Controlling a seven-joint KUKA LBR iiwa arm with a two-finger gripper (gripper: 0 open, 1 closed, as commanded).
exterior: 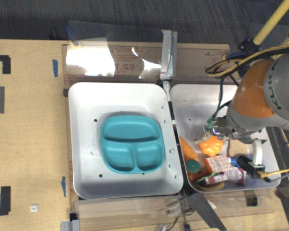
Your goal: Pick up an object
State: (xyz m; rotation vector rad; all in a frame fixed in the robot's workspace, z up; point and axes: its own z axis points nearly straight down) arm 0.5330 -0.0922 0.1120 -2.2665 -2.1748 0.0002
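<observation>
Camera view, looking down at a slant: two shallow white bins sit side by side on the bench. At centre frame the left bin (82, 129) holds a teal divided plate (132, 143), lying flat with its three compartments facing up. At lower right the right bin (192, 102) carries a cluster of small objects along its near edge: an orange carrot-like piece (189, 149) beside the dividing wall, a small dark green round item (193, 166) just below it, an orange pepper-shaped toy (211, 146), a red and white packet (219, 164) and a dark maroon tube (229, 178). The arm reaches in from the right, orange band above the wrist, and the gripper (233, 143) hangs low over the cluster, just beside the pepper-shaped toy. Whether its jaws are apart or together cannot be told.
</observation>
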